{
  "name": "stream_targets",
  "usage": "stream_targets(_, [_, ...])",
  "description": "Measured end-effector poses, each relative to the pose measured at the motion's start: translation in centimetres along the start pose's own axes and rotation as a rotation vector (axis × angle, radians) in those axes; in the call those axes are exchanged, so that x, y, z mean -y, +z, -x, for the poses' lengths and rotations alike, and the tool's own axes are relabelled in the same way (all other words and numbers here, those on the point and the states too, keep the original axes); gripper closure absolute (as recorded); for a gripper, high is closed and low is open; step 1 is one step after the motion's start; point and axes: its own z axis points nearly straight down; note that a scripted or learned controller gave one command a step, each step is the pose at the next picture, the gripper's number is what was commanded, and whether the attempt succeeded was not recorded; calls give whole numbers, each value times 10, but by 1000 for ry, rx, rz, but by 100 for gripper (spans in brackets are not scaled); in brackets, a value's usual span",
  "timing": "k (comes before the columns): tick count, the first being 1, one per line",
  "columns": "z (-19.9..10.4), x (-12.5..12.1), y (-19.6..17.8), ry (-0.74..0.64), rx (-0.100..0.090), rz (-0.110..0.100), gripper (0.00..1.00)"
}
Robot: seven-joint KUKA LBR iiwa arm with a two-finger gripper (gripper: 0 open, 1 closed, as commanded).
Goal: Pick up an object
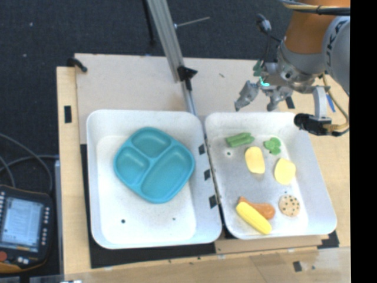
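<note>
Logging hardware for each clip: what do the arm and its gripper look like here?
The arm is grey with a broad orange band above the wrist, with thin cables looping near it. The gripper is grey metal with a small teal light at its base and two splayed grey fingers.

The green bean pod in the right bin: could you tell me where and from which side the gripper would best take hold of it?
Grip the green bean pod across its narrow width near the middle, coming straight down from above. It lies flat and long, running roughly left to right in the right bin, apart from the yellow piece below it, so the fingers should have room on both long sides. The gripper hovers just beyond the bin's far rim.
</note>
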Motion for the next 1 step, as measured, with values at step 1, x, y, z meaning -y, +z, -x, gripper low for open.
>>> stream_targets(1, [1,10,57,4,1,-6,0])
